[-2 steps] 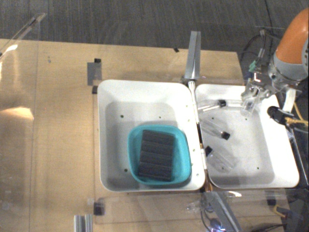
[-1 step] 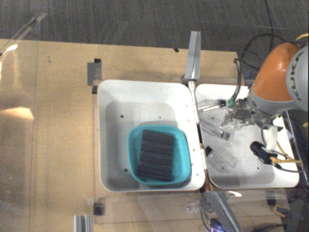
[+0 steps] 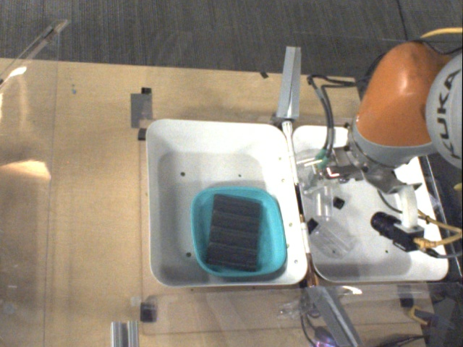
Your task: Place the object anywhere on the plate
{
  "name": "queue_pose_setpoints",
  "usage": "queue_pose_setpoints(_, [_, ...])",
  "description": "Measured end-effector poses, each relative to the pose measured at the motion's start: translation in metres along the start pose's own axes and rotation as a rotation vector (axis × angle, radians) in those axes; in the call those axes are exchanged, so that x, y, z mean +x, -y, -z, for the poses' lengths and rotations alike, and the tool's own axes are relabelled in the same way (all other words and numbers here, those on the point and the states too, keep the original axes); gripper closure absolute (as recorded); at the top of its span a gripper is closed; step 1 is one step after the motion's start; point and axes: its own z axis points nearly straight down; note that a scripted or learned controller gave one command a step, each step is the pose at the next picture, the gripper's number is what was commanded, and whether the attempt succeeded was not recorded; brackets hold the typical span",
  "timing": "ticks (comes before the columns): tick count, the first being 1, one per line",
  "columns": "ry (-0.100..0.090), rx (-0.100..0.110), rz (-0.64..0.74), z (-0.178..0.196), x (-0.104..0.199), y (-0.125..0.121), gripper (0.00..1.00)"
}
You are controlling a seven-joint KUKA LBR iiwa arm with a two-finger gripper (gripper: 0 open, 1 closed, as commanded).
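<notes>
Block (image 3: pixel 234 231) lies flat on teal plate (image 3: pixel 273 226) in left bin (image 3: pixel 165 194), long axis near-vertical in frame. Gripper (image 3: pixel 318 183) over right bin (image 3: pixel 376 262); can't tell its state.

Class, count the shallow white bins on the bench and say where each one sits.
2. The left bin holds a teal plate with a dark ridged block on it. The right bin adjoins it, under the arm, which partly covers it.
</notes>
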Motion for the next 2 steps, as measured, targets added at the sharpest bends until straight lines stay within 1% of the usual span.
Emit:
queue_pose_setpoints(1, [0.000,-0.001,0.037,0.065,0.037,-0.016,1.00])
queue_pose_setpoints(2, [-0.002,0.005,0.139,-0.027,0.088,0.018,1.00])
